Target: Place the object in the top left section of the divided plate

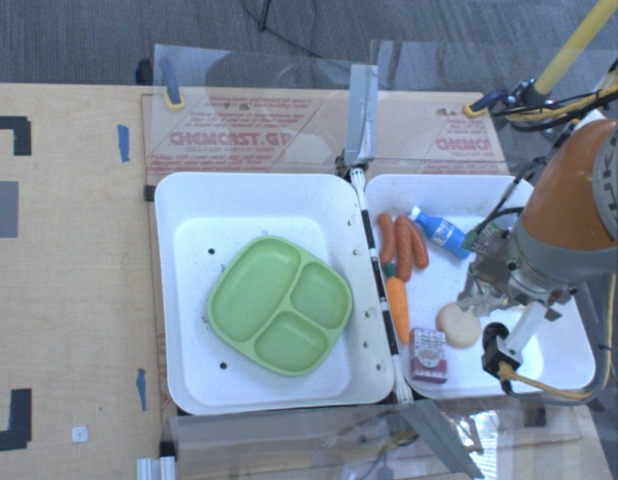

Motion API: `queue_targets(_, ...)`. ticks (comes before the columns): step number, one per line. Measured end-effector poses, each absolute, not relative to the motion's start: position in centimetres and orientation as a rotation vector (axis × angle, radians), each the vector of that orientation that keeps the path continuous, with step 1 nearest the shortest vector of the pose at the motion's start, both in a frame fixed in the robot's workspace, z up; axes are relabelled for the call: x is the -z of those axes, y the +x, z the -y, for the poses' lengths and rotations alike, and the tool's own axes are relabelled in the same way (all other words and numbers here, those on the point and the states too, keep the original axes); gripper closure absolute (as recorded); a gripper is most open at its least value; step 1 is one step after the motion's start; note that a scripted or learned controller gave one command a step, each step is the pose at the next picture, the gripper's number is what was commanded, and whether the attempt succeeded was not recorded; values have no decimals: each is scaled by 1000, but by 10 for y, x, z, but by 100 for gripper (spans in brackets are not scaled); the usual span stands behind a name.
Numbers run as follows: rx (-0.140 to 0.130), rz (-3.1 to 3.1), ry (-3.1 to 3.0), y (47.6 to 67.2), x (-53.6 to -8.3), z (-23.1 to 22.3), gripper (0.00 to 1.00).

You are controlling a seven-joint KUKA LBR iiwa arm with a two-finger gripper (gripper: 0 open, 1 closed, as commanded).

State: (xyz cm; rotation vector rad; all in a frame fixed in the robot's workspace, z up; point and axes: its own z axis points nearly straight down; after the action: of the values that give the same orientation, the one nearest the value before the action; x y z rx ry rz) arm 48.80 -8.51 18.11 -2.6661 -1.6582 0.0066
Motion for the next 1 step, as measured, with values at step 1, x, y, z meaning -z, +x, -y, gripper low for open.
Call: queue_targets(1, -3, 2160, -2283, 507, -261, 185, 100)
